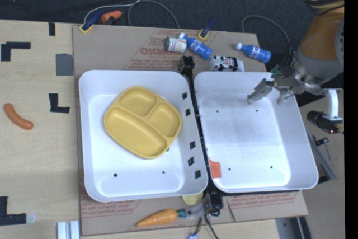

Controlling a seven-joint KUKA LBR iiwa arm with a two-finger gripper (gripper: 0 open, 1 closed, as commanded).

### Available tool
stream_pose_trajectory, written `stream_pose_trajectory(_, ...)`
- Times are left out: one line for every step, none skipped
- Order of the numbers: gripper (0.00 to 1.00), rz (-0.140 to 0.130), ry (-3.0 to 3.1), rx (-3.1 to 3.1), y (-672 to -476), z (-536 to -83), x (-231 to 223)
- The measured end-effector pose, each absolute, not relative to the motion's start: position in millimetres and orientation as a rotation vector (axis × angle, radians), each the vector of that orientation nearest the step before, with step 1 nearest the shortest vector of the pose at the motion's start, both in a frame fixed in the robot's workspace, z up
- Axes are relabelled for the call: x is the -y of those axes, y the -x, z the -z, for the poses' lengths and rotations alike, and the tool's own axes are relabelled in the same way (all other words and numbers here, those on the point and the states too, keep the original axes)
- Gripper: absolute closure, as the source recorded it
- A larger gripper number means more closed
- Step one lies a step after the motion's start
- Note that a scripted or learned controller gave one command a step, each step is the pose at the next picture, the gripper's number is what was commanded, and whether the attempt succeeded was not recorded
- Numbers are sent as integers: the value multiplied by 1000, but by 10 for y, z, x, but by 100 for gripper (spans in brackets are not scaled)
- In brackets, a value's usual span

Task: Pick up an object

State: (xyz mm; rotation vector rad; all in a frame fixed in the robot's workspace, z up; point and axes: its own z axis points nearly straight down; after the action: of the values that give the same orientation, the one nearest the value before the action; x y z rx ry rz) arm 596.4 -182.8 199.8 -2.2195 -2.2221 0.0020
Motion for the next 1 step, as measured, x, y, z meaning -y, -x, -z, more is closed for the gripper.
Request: stream_pose_trajectory(0,-8,2208,2217,-5541,-974,1133)
